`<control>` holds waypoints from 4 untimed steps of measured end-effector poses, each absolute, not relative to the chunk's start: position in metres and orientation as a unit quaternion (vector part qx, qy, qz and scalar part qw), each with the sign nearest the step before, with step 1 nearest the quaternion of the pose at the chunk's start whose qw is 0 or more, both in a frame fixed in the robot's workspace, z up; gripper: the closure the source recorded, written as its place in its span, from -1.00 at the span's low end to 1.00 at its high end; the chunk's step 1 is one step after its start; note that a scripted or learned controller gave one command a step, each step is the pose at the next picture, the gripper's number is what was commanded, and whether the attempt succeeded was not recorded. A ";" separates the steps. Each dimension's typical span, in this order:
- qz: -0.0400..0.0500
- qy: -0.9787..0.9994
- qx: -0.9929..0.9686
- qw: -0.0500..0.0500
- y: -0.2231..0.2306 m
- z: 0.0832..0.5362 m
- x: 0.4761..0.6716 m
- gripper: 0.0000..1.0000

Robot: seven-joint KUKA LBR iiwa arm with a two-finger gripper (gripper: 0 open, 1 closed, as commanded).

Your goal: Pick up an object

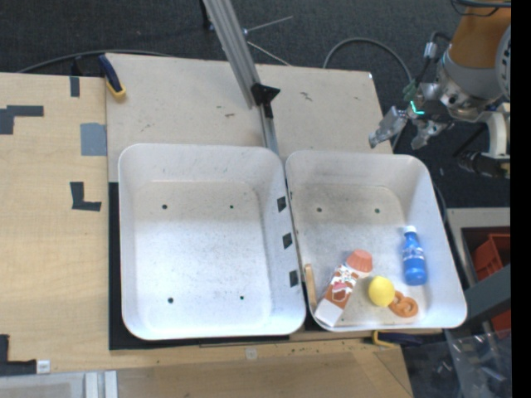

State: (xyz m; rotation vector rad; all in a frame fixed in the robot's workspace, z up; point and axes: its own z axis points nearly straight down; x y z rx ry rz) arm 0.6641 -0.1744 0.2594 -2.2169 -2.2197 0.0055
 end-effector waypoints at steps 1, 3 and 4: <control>0.001 -0.708 -0.706 0.000 -0.175 0.262 0.665 -1.00; 0.002 -0.708 -0.706 0.002 -0.175 0.154 0.672 -1.00; 0.004 -0.707 -0.707 0.003 -0.181 0.091 0.669 -1.00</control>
